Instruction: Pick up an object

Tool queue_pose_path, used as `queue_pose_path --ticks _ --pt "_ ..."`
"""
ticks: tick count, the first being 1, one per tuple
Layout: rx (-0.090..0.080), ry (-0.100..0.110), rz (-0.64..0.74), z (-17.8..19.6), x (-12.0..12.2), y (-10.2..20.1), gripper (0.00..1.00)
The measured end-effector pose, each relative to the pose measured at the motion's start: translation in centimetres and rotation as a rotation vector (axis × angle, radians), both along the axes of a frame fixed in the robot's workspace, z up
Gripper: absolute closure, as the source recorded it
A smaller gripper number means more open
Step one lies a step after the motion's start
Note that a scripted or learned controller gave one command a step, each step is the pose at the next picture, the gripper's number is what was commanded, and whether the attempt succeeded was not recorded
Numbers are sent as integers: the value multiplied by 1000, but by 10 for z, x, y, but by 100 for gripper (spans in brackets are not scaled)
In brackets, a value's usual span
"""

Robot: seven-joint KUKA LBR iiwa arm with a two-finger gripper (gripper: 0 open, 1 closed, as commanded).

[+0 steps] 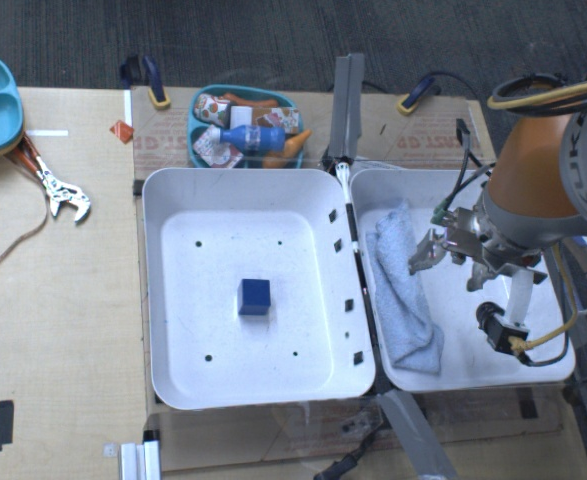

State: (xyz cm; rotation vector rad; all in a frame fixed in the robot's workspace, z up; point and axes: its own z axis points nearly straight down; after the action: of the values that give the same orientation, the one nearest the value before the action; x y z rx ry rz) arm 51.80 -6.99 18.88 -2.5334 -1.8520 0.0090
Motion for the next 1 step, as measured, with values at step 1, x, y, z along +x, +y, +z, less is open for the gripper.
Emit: queue_pose_path --ticks 1 --pt "0 -3 116 -4 4 -67 0"
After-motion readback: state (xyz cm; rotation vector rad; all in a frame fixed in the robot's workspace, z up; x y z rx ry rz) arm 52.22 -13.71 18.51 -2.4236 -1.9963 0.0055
